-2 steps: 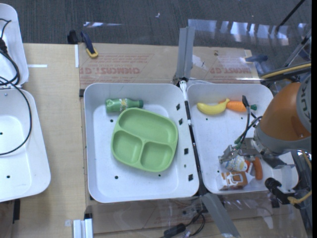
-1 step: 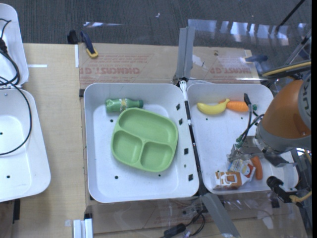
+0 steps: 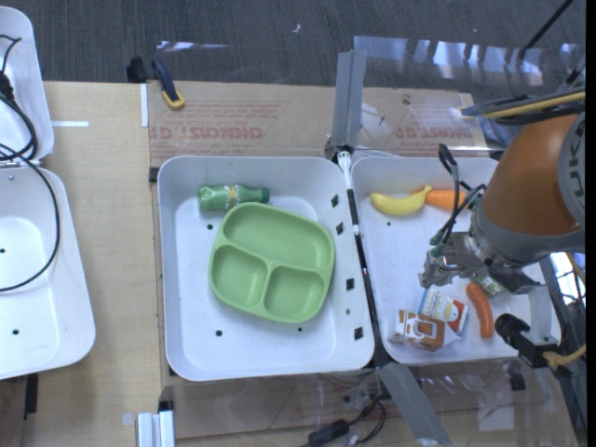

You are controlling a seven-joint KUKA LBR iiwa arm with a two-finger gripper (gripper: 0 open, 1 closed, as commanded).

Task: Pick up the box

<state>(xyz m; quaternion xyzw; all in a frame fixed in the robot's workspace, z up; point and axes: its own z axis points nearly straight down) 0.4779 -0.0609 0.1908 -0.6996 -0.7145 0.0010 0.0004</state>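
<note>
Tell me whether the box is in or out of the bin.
In. The box lies flat on the floor of the right bin, near its front edge, below the gripper.

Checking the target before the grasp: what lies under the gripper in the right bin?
Under the gripper, the small white-and-orange cardboard box lies flat beside an orange sausage-shaped toy. The box's upper edge is covered by the gripper.

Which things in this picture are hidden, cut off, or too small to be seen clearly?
- End effector, camera view: small and dark against clutter; open or shut cannot be judged.
- Box, camera view: its print is too small to read.
- Carrot, camera view: cables and the arm cover its right end.
- Right bin, camera view: the arm hides its right side.
</note>
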